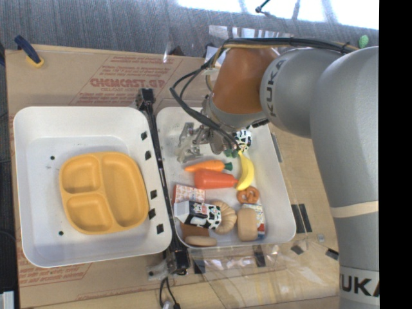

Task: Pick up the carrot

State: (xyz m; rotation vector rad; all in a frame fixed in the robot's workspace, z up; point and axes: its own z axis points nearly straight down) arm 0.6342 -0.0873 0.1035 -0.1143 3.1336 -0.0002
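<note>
A grey robot arm with an orange band reaches into the right-hand white bin (278, 172). Its gripper (192, 145) hangs over the bin's upper left part with metal fingers slightly apart, holding nothing. The carrot (206, 167) lies just below the fingertips, close but apart from them, flat on the bin floor. Its long axis runs left to right, orange tip pointing left, green top pointing right. A second orange piece (214, 179) lies just under it, a banana (246, 172) beyond its green end.

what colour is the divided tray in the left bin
Yellow-orange; the divided tray shows clearly in the camera view.
</note>
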